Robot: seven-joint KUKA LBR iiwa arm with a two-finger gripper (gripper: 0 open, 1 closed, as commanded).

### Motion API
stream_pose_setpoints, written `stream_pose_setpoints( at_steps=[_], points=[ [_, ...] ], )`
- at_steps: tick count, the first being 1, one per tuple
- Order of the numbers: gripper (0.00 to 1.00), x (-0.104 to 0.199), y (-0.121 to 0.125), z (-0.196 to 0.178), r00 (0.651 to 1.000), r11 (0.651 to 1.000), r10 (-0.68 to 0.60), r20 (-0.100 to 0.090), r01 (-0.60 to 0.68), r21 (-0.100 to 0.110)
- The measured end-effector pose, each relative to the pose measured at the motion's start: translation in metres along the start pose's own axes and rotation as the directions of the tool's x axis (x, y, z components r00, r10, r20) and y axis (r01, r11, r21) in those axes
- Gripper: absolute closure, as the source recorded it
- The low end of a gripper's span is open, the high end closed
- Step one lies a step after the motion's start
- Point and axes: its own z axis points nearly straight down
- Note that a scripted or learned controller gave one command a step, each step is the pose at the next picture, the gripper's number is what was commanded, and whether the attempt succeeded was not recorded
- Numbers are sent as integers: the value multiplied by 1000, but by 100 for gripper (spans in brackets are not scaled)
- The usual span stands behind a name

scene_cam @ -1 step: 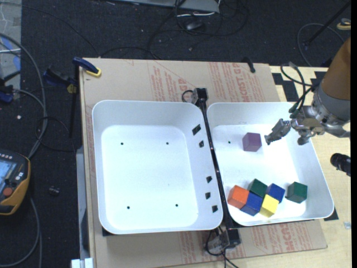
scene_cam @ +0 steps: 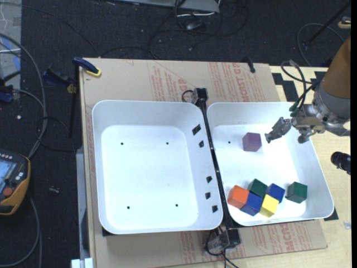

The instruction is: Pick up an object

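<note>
Purple cube (scene_cam: pixel 251 142) just left of the pincer (scene_cam: pixel 289 130), its 2 fingers apart, nothing between.

The right bin (scene_cam: pixel 312 149) has open floor through its middle. A purple cube (scene_cam: pixel 251 142) sits alone near the far edge, with the gripper (scene_cam: pixel 289 130) just beside it. Along the near edge, orange (scene_cam: pixel 239 196), blue (scene_cam: pixel 252 203), yellow (scene_cam: pixel 269 205) and green cubes (scene_cam: pixel 257 187) crowd together; another green cube (scene_cam: pixel 296 191) stands slightly apart.
</note>
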Motion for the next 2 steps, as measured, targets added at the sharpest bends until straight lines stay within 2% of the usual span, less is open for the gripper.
stream_pose_setpoints(
  at_steps=[1, 2],
  points=[
    [0, 8, 0, 45, 1000, 1000, -1, -1, 1, 4],
    [0, 8, 0, 108, 1000, 1000, 0, -1, 0, 5]
  ],
)
